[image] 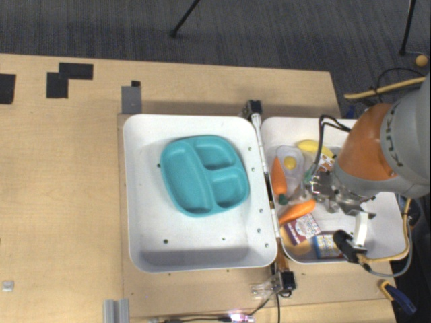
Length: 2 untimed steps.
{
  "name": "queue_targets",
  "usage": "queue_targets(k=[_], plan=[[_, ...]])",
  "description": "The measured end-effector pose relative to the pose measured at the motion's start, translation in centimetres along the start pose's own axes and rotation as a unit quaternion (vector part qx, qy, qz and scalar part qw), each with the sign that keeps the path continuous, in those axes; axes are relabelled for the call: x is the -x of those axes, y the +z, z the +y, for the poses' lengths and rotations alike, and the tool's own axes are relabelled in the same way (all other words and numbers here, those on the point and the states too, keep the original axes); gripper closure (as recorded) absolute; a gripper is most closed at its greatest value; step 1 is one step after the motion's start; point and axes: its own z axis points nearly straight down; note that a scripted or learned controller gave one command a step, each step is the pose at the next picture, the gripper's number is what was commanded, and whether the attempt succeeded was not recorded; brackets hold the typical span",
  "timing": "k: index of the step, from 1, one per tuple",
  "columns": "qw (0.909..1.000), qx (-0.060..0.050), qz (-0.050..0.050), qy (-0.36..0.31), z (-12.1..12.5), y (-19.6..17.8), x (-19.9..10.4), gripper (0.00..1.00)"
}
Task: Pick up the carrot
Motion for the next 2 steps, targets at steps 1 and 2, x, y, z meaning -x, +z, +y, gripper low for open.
queue_targets(k=[1, 2], plan=[[1.0, 0.004, 0.0, -0.001, 0.3, -1.2, -0.1, 1.0], [0.9999, 0.001, 0.002, -0.011, 3.6, -10.1, -6.8, 1.0]])
